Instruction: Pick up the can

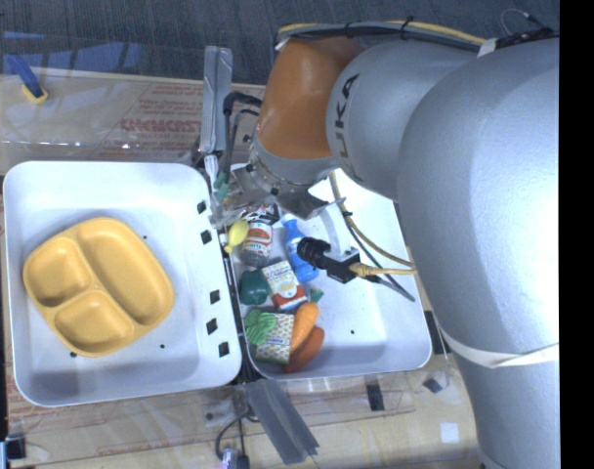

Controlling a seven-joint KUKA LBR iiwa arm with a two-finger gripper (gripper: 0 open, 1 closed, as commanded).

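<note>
The can [259, 241], a small tin with a red and white label, lies near the far left of the right bin [375, 345], among other items. My gripper [231, 199] hangs below the orange wrist band, just above and to the left of the can, close to the wall between the two bins. The arm's large grey body covers much of the right bin. Whether the gripper touches the can is not visible.
Around the can lie a yellow fruit [237, 234], a blue bottle [297, 249], a small carton [280, 281], a green ball [251, 286], a green packet [268, 330] and a carrot [303, 324]. The left bin [43, 379] holds a yellow divided plate [97, 283].
</note>
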